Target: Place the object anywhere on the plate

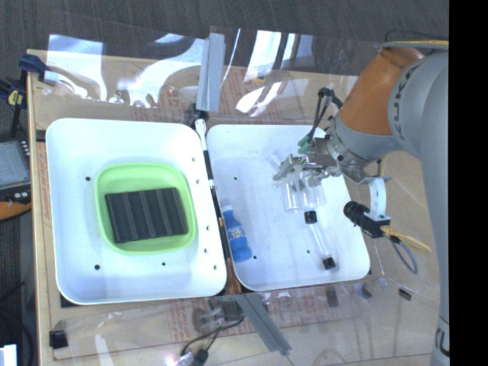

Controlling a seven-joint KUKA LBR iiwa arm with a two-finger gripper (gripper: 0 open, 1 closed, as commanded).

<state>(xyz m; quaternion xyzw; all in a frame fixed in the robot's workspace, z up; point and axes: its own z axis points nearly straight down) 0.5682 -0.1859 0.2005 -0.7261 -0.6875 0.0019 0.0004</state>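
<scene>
A green plate (108, 181) with a dark ridged insert (146, 213) sits in the left bin (69, 139). The object, a small blue and white item (235, 236), lies against the left wall of the right bin (252, 147). My gripper (319, 239) hangs over the middle-right of the right bin. Its clear fingers are spread open, with black fingertips (328, 263) and nothing between them. The blue item is well to the gripper's left and apart from it.
The grey arm with its orange band (377, 90) comes in from the upper right over the right bin's far corner. A raised divider (207, 174) separates the two bins. Cables and clips lie on the bench around the bins.
</scene>
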